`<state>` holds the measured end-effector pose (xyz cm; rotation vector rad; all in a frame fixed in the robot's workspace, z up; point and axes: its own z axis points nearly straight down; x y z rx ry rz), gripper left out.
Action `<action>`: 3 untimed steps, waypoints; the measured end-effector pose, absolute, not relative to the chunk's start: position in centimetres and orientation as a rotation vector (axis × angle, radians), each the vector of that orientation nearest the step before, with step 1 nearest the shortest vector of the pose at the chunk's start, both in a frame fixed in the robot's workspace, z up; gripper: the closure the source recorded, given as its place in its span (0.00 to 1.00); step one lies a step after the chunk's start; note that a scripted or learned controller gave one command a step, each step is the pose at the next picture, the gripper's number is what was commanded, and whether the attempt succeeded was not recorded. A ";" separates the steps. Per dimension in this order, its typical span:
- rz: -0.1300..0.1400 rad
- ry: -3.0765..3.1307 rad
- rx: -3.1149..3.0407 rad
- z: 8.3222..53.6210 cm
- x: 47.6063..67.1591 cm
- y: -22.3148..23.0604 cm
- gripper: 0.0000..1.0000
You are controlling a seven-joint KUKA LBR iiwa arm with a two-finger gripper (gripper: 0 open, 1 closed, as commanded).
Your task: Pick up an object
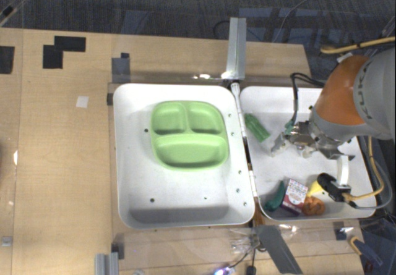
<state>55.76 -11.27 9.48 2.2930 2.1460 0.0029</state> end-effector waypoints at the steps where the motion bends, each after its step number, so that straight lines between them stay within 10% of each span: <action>1: 0.006 2.406 2.012 13.3 63.6 -10.0 0.00; 2: 0.014 2.579 1.768 9.1 59.4 -9.1 0.00; 3: -0.002 2.700 1.615 8.9 66.7 -9.7 0.00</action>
